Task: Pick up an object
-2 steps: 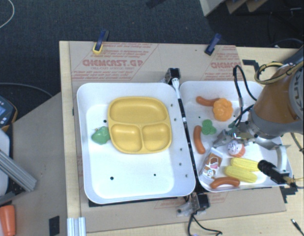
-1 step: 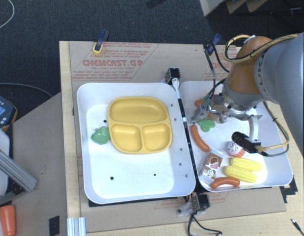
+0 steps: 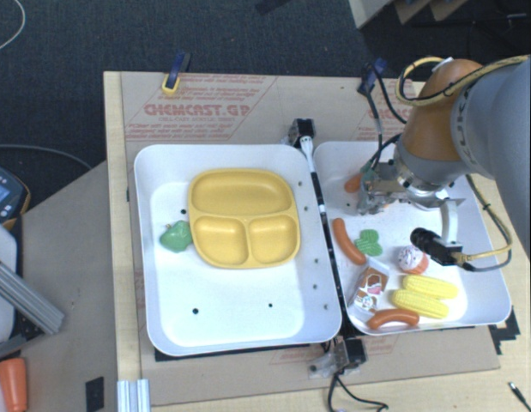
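In the right bin (image 3: 497,303), at its near edge, lies a sausage (image 3: 392,319), and just beside it on the far side are two yellow corn cobs (image 3: 428,295), touching each other. To the left of the corn stands a small printed packet (image 3: 369,291), a little tilted. A bit farther there is a small round whitish object (image 3: 410,258) with an orange piece against it; what it is I cannot tell. Left of it lies a green toy vegetable (image 3: 369,243), and a second sausage (image 3: 347,240) lies just beside it, along the left wall of this bin.

In the left bin (image 3: 153,230) a yellow divided plate (image 3: 244,215) takes the middle and far part, and a green leafy toy (image 3: 175,237) is touching its left side.

Farther in the right bin the gripper (image 3: 374,197) hangs low over the bin floor, under the grey arm (image 3: 484,110) with the orange band. Whether its jaws are spread or pressed together I cannot tell, because the wrist hides them. A small orange-red item (image 3: 353,182) shows just left of the gripper, near the far left corner of the bin.
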You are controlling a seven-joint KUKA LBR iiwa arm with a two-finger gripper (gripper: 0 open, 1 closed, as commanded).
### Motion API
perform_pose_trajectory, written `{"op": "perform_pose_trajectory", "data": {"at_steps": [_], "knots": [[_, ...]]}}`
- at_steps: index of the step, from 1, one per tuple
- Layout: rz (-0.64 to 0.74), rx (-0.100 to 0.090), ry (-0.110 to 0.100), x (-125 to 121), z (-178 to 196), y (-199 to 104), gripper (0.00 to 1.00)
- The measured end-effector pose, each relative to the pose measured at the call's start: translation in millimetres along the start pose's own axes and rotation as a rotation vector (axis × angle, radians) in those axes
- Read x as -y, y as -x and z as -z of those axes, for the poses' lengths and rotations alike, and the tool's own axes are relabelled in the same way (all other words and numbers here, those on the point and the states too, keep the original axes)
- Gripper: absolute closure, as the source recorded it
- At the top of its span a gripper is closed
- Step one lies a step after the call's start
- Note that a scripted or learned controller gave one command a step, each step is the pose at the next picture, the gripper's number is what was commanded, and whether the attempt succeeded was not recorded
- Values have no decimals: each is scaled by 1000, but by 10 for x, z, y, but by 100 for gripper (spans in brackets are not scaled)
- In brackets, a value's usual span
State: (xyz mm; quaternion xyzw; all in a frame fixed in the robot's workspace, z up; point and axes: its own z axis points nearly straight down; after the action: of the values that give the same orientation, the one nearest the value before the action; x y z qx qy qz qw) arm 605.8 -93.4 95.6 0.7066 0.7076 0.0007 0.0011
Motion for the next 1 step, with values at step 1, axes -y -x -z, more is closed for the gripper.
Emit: {"op": "perform_pose_trajectory", "data": {"at_steps": [1], "knots": [[-4,3,3,-423,-107,713,100]]}}
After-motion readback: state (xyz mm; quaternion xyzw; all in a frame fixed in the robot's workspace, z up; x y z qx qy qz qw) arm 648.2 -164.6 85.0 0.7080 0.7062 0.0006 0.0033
